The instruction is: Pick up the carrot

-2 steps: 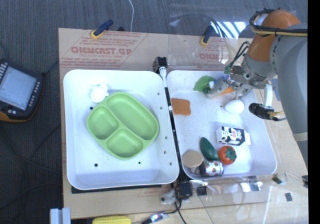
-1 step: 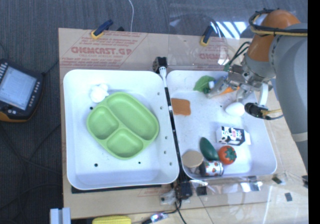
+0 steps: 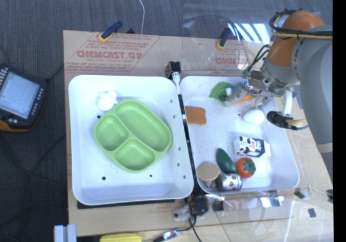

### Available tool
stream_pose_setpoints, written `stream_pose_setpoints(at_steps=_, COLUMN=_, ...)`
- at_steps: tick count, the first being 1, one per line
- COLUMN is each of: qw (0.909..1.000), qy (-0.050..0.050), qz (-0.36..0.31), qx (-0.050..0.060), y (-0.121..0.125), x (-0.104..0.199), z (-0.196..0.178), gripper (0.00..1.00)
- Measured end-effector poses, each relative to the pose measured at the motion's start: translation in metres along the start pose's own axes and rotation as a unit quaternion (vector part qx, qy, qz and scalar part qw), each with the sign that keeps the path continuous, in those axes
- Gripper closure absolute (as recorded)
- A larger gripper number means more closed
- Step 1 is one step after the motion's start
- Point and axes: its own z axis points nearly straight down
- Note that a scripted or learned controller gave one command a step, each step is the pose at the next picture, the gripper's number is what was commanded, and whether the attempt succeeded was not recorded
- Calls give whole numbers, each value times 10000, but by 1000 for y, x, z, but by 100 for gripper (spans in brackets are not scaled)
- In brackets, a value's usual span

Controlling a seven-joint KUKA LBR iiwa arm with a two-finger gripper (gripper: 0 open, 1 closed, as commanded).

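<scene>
carrot (image 3: 246, 96) lies in the right bin (image 3: 286, 181), near its far edge toward the far right corner, just right of a green leafy item (image 3: 219, 90). only a short orange stretch is visible; its long axis seems to run roughly left-right across the bin, slightly tilted, though most of it is masked by the gripper hardware.

gripper (image 3: 241, 95) sits directly at the carrot, arm reaching in over the bin's right edge. orange shows between the metal fingers, so the jaws look partly closed around or against the carrot. whether this is a firm grip or mere contact: cannot tell, carrot appears low, at or near the bin floor.

white egg (image 3: 253, 116) lies just nearer than the gripper, close beside it.

judgement: grasp stage, lift not yet evident. next move is straight up; risk is slip from a shallow end-grip.
</scene>
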Motion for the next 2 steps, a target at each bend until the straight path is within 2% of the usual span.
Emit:
stream_pose_setpoints(at_steps=1, qw=9988, qy=32, qz=491, qx=42, y=-2, x=0, z=0, gripper=0)
stream_pose_setpoints(at_steps=2, qw=9996, qy=-9, qz=-262, qx=-36, y=1, x=0, z=0, gripper=0)
